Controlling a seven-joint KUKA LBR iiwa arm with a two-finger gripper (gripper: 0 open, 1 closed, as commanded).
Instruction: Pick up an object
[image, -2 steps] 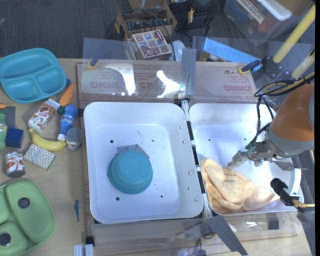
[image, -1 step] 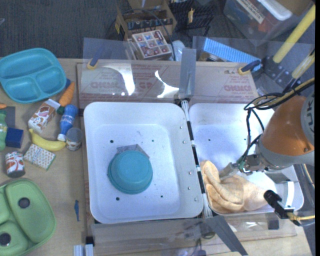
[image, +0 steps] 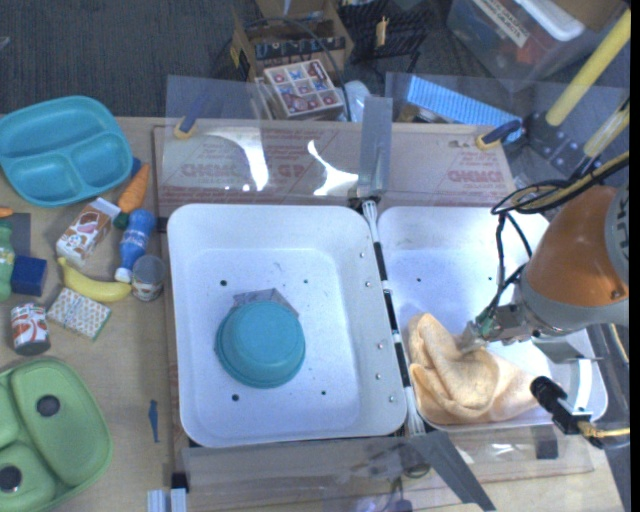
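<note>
A crumpled tan cloth lies in the near part of the right bin. My gripper is down at the cloth's upper right edge, touching it, with the orange-banded arm behind it. A teal bowl sits upside down in the middle of the left bin, on a small grey patch. The gripper is far from the bowl.
Left of the bins the bench holds a blue divided tray, a banana, a small carton, a bottle, a can and a green tray. Cardboard walls stand behind the bins.
</note>
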